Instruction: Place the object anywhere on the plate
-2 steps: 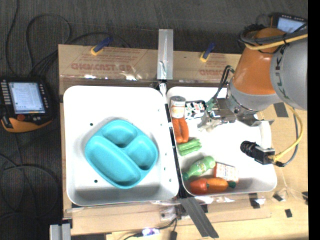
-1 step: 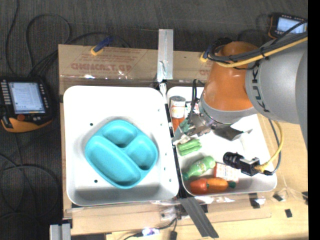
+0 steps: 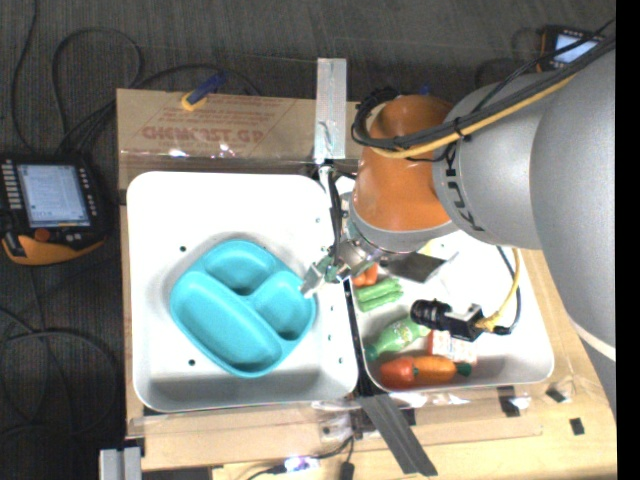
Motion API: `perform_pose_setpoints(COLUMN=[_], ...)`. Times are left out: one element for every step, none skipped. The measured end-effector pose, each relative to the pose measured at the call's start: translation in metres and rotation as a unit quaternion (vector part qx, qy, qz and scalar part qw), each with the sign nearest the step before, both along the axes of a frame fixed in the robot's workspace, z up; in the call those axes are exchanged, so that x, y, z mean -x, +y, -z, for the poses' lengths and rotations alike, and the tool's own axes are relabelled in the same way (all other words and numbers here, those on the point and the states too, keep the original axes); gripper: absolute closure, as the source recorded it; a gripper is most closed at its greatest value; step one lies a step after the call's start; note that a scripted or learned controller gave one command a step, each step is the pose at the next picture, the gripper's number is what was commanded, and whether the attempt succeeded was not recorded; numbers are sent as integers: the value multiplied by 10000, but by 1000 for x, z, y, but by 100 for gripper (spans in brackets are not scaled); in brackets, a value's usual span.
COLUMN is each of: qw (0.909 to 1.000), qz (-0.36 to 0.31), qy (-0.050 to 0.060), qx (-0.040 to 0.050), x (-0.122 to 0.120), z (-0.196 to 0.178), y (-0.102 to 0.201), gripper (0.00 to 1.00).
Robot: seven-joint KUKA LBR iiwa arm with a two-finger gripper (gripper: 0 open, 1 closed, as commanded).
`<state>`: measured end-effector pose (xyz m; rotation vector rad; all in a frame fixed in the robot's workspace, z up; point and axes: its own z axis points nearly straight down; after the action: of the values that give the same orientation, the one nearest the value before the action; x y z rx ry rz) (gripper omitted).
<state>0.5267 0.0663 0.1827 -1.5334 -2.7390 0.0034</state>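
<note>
Reaching in from the right, grey arm [image 3: 540, 138] bent down over the bins w/ orange band [image 3: 400, 173] above the wrist; gripper [image 3: 325, 273] low over the wall between the 2 bins, tips pointing left; can't tell if the tips are apart or together, too small and dark; nothing seen between them. Just left of gripper: 1 blue plate [image 3: 240, 308] w/ compartments, lying in left bin [image 3: 160, 218]. Right of and below gripper, in right bin [image 3: 535, 353]: approx 4 toy food items [image 3: 415, 353] in a heap, green, orange, red; exact count unclear, since partly hidden under the arm.
</note>
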Motion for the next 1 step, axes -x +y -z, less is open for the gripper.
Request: perform_pose_setpoints(qw=[9956], qz=[-935], qy=[0], qx=[-4], x=[14], z=[0], y=[36], gripper=[100])
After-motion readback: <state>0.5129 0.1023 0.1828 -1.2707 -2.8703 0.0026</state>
